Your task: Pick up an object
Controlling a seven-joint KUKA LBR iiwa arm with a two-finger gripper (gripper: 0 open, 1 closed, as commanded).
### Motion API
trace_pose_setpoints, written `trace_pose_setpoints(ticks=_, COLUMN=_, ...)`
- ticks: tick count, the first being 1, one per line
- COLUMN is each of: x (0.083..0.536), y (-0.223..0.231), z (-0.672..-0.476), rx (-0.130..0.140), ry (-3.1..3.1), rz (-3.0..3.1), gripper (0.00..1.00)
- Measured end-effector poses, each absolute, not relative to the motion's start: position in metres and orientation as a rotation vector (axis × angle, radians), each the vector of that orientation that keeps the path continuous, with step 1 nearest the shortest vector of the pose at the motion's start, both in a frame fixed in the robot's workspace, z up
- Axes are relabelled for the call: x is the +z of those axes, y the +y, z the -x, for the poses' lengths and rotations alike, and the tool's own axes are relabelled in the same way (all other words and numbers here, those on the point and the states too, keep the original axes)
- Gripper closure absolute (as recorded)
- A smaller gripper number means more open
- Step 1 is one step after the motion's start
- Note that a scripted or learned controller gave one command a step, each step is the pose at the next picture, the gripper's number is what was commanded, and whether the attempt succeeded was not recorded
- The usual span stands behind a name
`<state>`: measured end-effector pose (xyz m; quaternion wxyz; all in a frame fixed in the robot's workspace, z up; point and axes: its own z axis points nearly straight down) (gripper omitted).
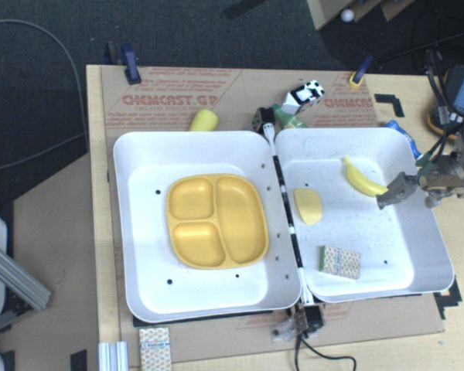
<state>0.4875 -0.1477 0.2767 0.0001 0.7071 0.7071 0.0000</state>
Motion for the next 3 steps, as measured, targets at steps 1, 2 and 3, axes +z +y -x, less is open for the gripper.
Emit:
trace_pose_setpoints(ticks=1, x=0.249, y=-0.175, z=-0.577, rx=0.001, ry=2.221, rz=-2.219, gripper=0.00)
trace_pose_setpoints(ticks=2, x=0.163, y=-0.166, z=-0.623, rx=-0.001, ry=2.223, rz=-2.222, gripper=0.00)
trace_pose_setpoints(ticks=3, x=0.084, y=-0.189, z=-0.631, rx=-0.003, ry=2.222, rz=-2.224, gripper=0.00)
